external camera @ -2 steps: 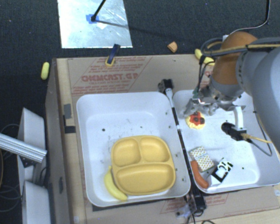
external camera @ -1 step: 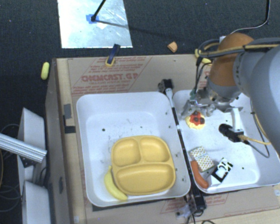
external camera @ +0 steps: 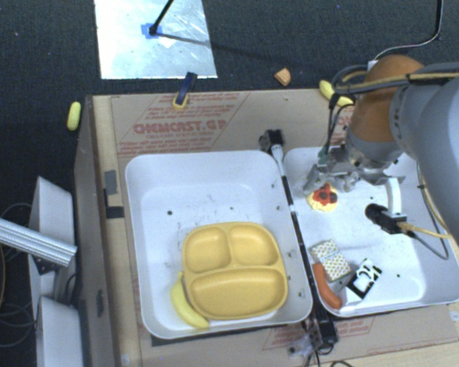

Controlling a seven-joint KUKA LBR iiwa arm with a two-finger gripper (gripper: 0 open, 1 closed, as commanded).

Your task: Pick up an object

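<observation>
My gripper (external camera: 329, 181) hangs low over the upper left part of the right bin (external camera: 432, 282), with the grey arm coming in from the right. Directly under its tip lies a small red and yellow object (external camera: 323, 200), partly covered by the gripper. Whether the two touch is unclear. Toward the bin's front left lie a checkered packet (external camera: 330, 259), an orange-red sausage-shaped piece (external camera: 325, 285) and a black and white block (external camera: 365, 277).
The left bin (external camera: 150, 223) holds a yellow divided plate (external camera: 234, 269) with a banana (external camera: 183, 306) tucked against its front left edge. A black clip (external camera: 273, 140) sits at the back where the two bins meet. Small yellow and orange bits lie outside the bins.
</observation>
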